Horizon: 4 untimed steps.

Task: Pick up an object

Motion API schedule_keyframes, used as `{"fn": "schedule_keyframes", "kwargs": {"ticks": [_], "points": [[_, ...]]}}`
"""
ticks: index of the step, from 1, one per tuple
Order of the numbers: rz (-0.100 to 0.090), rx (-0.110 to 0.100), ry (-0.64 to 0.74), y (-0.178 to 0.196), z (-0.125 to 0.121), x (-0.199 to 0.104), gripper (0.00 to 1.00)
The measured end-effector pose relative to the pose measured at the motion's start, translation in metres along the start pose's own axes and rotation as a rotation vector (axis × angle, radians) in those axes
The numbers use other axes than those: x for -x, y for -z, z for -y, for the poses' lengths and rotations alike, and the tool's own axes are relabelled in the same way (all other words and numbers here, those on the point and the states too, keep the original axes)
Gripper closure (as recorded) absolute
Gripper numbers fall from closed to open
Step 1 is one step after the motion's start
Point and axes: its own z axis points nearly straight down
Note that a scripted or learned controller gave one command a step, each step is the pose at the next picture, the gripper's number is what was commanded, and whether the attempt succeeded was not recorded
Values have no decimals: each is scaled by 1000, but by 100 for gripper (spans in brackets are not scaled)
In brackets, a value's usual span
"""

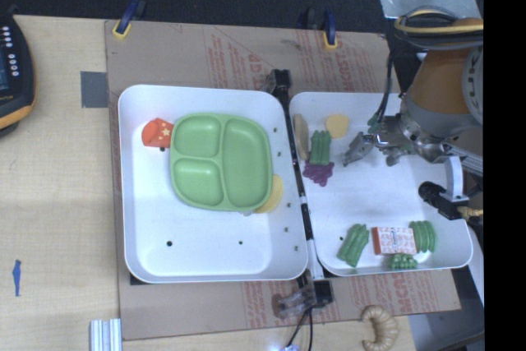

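The gripper (359,150), apparently parted and holding nothing, hangs over the right bin (448,263). Nearest targets, a green vegetable (319,147) and purple toy (319,172), lie at 9 o'clock against the wall, where 1 finger might strike the rim.

Your green divided plate (220,162) covers most of a yellow piece (274,191) at its right rim and the red item's (156,132) right edge. The red-and-white packet's (394,240) print is too small to read.

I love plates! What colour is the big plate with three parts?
Light green. The divided plate shows clearly in the camera view, in the left bin.
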Motion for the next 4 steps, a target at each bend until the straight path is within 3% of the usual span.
{"fn": "schedule_keyframes", "kwargs": {"ticks": [1, 2, 3, 4], "points": [[6, 15, -1, -39, -77, -17, 0], [8, 12, -10, -9, -72, 56, 0], [3, 9, -2, 17, -73, 4, 0], [7, 11, -7, 2, -72, 76, 0]]}}
